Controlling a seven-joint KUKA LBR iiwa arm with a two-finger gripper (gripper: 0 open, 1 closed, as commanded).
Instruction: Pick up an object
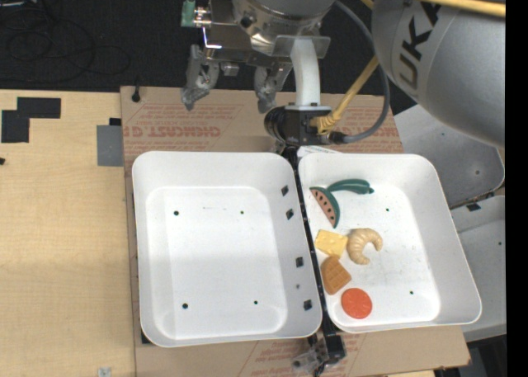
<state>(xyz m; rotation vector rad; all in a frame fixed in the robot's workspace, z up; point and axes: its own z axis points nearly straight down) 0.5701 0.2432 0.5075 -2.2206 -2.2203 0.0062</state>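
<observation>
Showing "UK", the arm overhangs cardboard.

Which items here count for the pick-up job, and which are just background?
For the job: end effector; watermelon slice; green piece; cheese wedge; croissant; waffle; red disc; right bin.

Background: left bin; cardboard sheet; yellow cable.

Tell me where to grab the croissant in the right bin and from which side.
Grip the croissant across its thick middle, coming straight down from above. It lies flat, curved, with thin tips that offer little hold. The cheese wedge sits close on its left, so set the jaws along the bin's length rather than across it.
</observation>
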